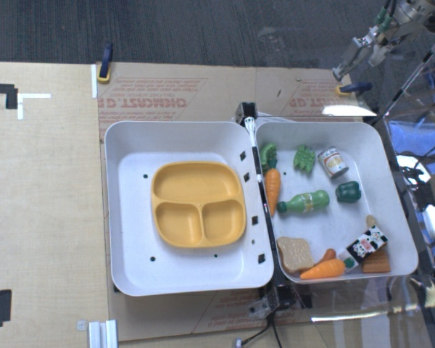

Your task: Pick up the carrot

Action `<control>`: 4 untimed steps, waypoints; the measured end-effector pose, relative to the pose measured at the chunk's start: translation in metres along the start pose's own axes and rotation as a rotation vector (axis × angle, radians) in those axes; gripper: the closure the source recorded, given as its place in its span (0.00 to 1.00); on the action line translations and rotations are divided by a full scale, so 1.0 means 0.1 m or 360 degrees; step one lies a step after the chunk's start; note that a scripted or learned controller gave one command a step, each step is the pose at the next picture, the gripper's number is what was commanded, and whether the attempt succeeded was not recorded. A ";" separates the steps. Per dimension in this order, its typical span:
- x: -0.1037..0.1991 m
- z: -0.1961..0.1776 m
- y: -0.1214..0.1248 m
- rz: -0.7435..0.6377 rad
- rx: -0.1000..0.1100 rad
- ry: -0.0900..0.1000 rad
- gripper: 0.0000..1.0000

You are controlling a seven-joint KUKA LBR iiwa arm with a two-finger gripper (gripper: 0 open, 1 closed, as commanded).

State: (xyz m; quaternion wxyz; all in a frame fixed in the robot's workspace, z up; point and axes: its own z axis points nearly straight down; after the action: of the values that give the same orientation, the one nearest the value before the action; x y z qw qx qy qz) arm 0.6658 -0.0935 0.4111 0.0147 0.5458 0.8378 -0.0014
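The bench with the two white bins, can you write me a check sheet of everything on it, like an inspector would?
Surface: cardboard sheet under both bins; wooden bench to the left.
Job's things: carrot with green top lies against the right bin's left wall. A second carrot lies at its near wall, beside the bread slice.
Clutter: green bottle, small can, green pepper, leafy green piece, cow-print carton. Yellow divided plate in the left bin.
Grippers: gripper up at top right, outside the bins, holding nothing visible.
Cables: black cable at the bottom between the bins.
Surroundings: dark floor behind the bench.
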 end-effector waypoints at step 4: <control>0.68 -0.60 0.26 0.0572 0.0026 0.0030 0.00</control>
State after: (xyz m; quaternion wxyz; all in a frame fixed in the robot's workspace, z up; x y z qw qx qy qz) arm 0.6601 -0.0195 0.4700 0.0023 0.6867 0.7269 -0.0004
